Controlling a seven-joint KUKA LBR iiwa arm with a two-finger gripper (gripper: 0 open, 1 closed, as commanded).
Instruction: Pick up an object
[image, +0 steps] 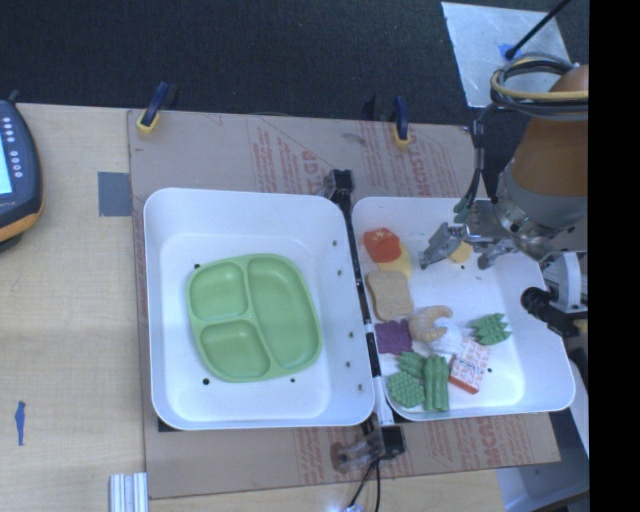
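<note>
Two white bins sit on cardboard (300, 150) printed with unreadable red lettering; the gripper (458, 248) hovers, fingers spread and unladen, above the right bin (540, 385).

**Even overhead light, soft focus, washed-out whites**

The scene is lit brightly and evenly from above. The two white bins (160, 300) are rendered close to overexposed, so that little surface detail is kept on their floors. Only faint, short shadows are cast beside the green tray (254, 317) at centre left. The top of the frame, beyond the bench, is left dark. Mild softness is seen throughout, and small items at lower right are poorly resolved. The arm (545, 150) at upper right is slightly blurred. A cool blue tint is noticed at the lower right corner.
</note>
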